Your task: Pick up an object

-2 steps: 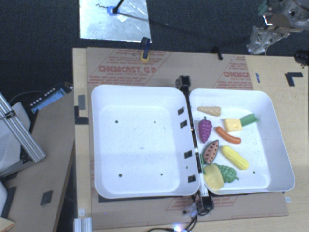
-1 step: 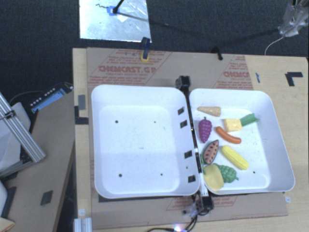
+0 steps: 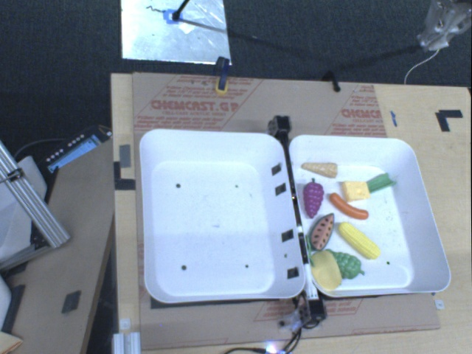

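Observation:
Several toy foods lie in the right bin (image 3: 424,220). A tan cone (image 3: 319,169) is at the back, with purple grapes (image 3: 313,196) just in front of it. To their right lie a yellow block (image 3: 355,190), a green piece (image 3: 381,182) and a red-orange sausage (image 3: 348,206). Nearer the front are a watermelon slice (image 3: 321,231), a yellow corn cob (image 3: 358,240), a green leafy piece (image 3: 346,263) and a yellow fruit (image 3: 326,271). My gripper (image 3: 445,19) hangs at the far top right, well beyond the bins and away from every object.
The left bin (image 3: 210,212) stands beside the right one, joined by a black divider with clips (image 3: 291,205). Both rest on a cardboard sheet (image 3: 251,98). A shiny plate (image 3: 173,21) lies on the dark floor behind. A metal frame (image 3: 29,205) stands at the left.

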